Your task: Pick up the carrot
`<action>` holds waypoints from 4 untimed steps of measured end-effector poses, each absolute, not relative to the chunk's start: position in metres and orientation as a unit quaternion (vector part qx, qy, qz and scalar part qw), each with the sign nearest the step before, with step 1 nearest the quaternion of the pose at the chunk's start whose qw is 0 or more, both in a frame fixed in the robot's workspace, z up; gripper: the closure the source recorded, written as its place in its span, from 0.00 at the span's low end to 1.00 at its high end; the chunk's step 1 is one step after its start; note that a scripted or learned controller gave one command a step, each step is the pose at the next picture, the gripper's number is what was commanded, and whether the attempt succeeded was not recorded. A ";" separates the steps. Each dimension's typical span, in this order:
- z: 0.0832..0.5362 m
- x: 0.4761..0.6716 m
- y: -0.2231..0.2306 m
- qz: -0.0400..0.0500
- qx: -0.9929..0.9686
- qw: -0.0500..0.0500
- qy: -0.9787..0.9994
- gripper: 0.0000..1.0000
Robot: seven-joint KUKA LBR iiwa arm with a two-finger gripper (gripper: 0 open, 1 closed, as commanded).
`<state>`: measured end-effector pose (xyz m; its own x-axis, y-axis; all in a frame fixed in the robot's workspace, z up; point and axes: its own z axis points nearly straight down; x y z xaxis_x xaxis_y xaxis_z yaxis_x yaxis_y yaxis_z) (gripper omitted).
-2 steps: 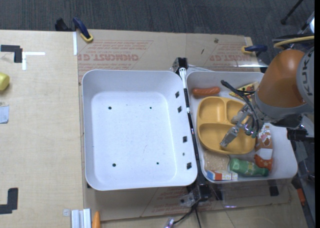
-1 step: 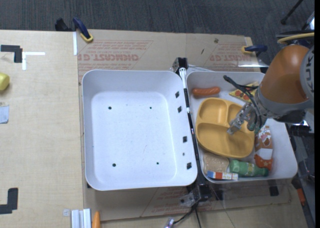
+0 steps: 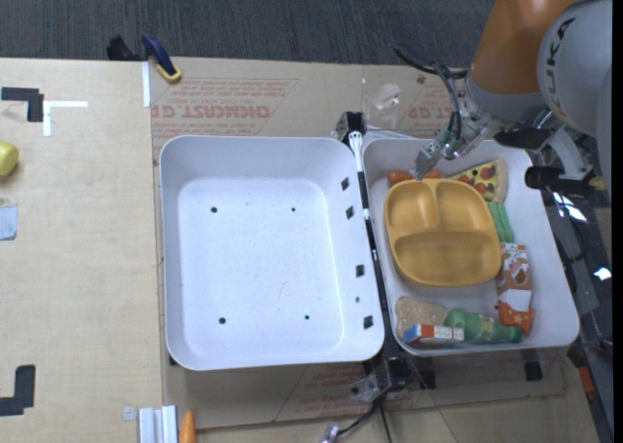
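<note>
Your gripper (image 3: 431,157) hovers upper right, above the right bin (image 3: 555,285) (beside the yellow plate (image 3: 440,233)); finger state cannot be told.

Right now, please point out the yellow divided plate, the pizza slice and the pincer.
yellow divided plate (image 3: 440,258): camera view, bare floor of its large compartment.
pizza slice (image 3: 483,177): camera view, its topped face.
pincer (image 3: 428,161): camera view, between its fingertips.

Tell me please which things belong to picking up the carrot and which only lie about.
For the job:
- pincer
- orange-red piece beside it, probably the carrot
- right bin

Lying about:
- yellow plate
- pizza slice
- green piece
- left bin
- yellow fruit
</note>
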<state>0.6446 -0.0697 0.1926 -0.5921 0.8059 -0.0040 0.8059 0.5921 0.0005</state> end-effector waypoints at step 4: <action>0.193 0.614 -0.052 0.000 0.166 0.002 0.986 0.00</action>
<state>0.6142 -0.0521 0.1926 -0.9452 0.3265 -0.0046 0.3265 0.9452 0.0001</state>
